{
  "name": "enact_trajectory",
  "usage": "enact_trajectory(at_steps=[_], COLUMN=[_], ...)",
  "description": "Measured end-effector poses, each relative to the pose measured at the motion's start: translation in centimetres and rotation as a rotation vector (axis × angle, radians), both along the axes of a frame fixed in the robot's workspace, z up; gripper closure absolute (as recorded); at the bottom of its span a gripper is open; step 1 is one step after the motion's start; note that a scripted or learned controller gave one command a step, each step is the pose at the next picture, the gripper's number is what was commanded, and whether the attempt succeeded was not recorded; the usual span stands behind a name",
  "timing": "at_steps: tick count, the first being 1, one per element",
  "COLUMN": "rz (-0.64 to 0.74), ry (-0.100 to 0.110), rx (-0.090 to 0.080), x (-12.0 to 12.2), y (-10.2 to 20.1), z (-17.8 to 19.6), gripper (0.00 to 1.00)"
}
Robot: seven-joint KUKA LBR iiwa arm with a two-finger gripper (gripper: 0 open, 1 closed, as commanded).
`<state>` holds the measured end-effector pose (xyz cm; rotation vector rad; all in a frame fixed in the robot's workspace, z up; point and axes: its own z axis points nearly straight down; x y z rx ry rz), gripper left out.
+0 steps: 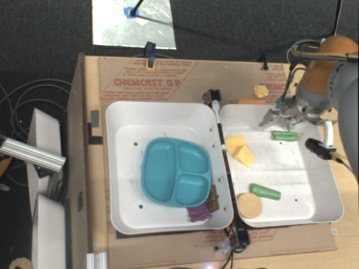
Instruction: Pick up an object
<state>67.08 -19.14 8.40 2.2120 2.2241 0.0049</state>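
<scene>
My gripper [282, 121] hangs over the far right part of the right bin [332, 202], fingers spread open with nothing between them. Just in front of it lies a short green piece [285, 135]. Two yellow cheese-like wedges [240, 150] rest near the bin's left wall. A green cylinder [265, 191] and a tan disc [249, 204] sit at the near side. An orange stick [251, 101] lies along the far rim.
The left bin [120, 167] carries a teal divided plate [175, 171], with a purple piece [197, 212] and a brown piece [213, 199] at its near right edge. A yellow lump [261, 90] lies on the cardboard beyond the right bin.
</scene>
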Motion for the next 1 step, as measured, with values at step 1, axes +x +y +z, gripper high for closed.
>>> enact_trajectory(at_steps=[1], rz=[-0.005], ry=[0.003], rx=[0.001], x=[-3.74], y=[0.43], z=[4.32], gripper=[0.0])
